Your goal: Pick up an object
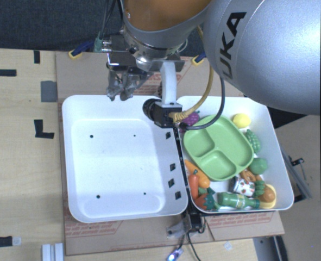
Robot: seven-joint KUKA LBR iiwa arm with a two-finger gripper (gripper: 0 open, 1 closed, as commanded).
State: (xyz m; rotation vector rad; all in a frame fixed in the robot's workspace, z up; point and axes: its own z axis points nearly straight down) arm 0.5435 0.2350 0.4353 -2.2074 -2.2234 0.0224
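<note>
The hand (120,91) is seen at the far rim of the left bin (117,200); whether it is apart or together cannot be told. The objects, among them a green tray (217,148), are piled in the right bin (277,145), well to its right.

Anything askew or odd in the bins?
Only one thing: the green divided tray lies tilted across the right bin, propped on the toy food rather than flat. An orange carrot sits beside the divider. No spill or damage shows.
</note>
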